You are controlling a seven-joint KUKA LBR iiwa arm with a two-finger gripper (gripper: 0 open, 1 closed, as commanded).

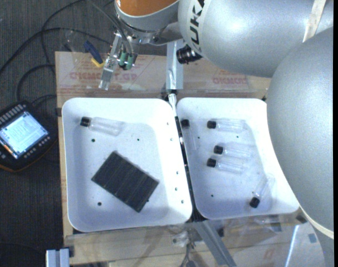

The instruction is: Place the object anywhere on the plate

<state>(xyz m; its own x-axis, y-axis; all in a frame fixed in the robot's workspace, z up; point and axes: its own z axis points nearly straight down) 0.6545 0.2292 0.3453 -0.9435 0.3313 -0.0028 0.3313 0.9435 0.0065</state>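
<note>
Above the far edge of the left bin point(68, 149), the end effector point(114, 65) hung over the bare surface point(213, 77) rather than over either bin, and whether it was spread or pressed together could not be told from this slant. Nothing showed in its grip. Within the left bin lay the plate point(125, 181), a dark ribbed rectangular slab, turned at an angle toward the near side, and a clear vial with a black cap point(102, 125) rested near the far left corner, well apart from the plate. The right bin point(280, 204) held four more such vials point(230, 143), three grouped near the far middle and one point(259, 193) lying toward the near right corner. By this reading the task stood at its start: no vial lay on the plate, and the arm was poised high before a pick. Which vial was meant could not be told. The next move would call for descending over a chosen vial, lining up across its narrow body so it would not roll away, closing on it, lifting clear of the bin wall, and carrying it over the dark slab to release it low and gently.
</note>
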